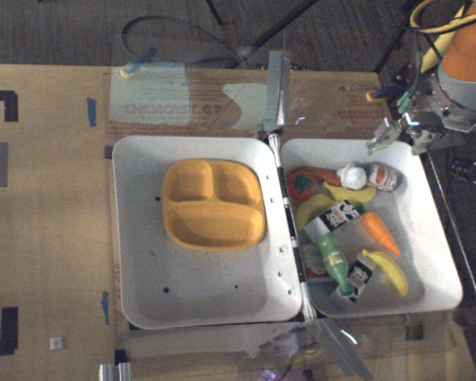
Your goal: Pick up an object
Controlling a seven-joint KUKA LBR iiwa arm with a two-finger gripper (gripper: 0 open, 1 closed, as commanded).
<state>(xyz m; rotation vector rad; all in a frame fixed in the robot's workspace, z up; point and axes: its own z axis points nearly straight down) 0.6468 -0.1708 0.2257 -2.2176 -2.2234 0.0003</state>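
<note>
Camera view is showing the gripper point(397, 129) hanging over the far right corner of the right bin point(440, 272), above everything lying in it, with nothing between its fingers; whether they are spread or pressed together I cannot tell. Inside that bin, an orange carrot point(379, 233) is lying near the middle, a green bottle point(333, 260) is resting toward the near left, and a yellow banana point(387, 270) is sitting near the front. Beside that bin, the left bin point(143, 292) is holding a yellow divided plate point(214, 205).
</note>
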